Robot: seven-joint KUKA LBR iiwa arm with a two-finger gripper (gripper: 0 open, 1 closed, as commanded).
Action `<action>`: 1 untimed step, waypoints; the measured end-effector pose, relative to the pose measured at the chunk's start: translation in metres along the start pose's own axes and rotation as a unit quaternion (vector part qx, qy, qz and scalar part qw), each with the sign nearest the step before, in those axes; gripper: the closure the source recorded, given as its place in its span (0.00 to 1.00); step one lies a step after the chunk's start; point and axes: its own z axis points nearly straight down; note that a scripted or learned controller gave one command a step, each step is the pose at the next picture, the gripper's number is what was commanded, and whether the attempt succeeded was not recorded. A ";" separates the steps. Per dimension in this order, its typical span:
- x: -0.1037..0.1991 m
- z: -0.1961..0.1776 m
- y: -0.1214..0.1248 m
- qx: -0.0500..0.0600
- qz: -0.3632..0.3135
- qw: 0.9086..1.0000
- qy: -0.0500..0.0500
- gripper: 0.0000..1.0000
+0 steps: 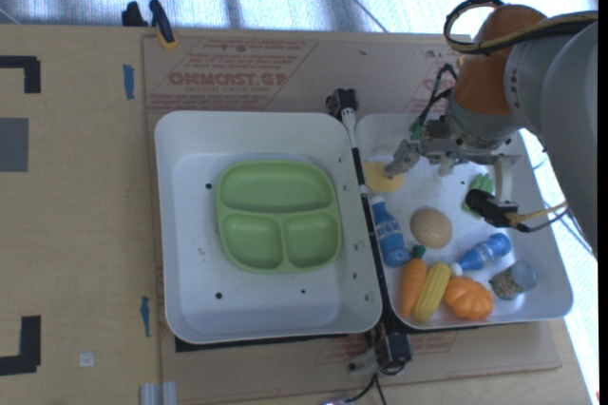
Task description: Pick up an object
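My pincer point(415, 156) is hovering at the right bin's point(556, 298) upper-left corner, fingers apart, nothing between them. The yellow piece point(377, 175) is lying just beneath; pressed against the wall, it's risking slipping away.

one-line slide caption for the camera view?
KUKA gripper hovers over right bin of toy food; green divided tray in left bin.

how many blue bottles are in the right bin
2. One blue bottle lies along the right bin's left wall, beside the carrot. The other lies right of the egg. The arm could be hiding more.
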 end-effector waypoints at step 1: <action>0.003 0.010 -0.055 0.000 0.002 1.000 0.001 0.00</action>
